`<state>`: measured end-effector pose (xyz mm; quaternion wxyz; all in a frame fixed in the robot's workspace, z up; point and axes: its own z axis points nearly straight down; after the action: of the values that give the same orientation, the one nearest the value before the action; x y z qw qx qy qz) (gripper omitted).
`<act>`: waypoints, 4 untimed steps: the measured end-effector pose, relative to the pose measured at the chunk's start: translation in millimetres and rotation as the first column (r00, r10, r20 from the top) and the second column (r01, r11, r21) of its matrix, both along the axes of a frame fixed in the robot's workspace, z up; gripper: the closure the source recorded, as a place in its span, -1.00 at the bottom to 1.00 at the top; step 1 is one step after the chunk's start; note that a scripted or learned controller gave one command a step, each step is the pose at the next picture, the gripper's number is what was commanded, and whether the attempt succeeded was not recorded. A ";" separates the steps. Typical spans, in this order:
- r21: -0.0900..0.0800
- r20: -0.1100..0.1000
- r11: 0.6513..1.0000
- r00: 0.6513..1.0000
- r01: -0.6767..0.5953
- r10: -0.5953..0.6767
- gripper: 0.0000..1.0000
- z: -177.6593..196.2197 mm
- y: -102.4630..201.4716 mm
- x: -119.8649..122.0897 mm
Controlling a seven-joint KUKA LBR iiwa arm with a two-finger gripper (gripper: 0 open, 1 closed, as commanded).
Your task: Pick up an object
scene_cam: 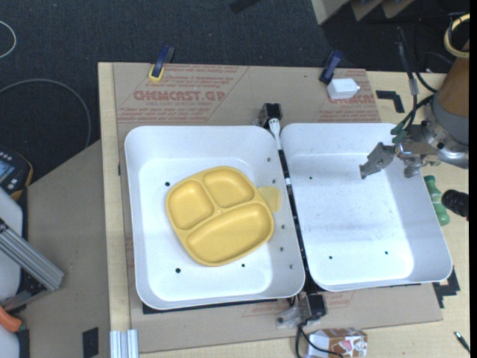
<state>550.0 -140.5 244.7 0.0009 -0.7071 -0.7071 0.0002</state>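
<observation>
While the yellow divided plate point(220, 215) lies untouched in the left bin point(141, 200), the gripper point(393, 160) hovers over the right bin point(358, 230), jaws spread wide and holding nothing, so picking remains undone.

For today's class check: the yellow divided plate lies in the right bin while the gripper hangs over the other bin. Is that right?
Not quite. The camera view shows the plate in the left bin, not the right one. The gripper hangs over the other bin, the right bin, at its far right side.
</observation>
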 end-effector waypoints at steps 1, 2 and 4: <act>-0.001 0.013 1.000 1.000 -0.004 0.004 -1.00 106.5 47.2 -65.0; 0.003 0.022 1.000 1.000 -0.013 0.012 -1.00 270.3 159.7 -65.7; -0.001 -0.008 1.000 1.000 0.000 0.000 1.00 189.1 165.7 -71.4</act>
<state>478.6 25.1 433.8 0.0031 -0.7072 -0.7070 0.0034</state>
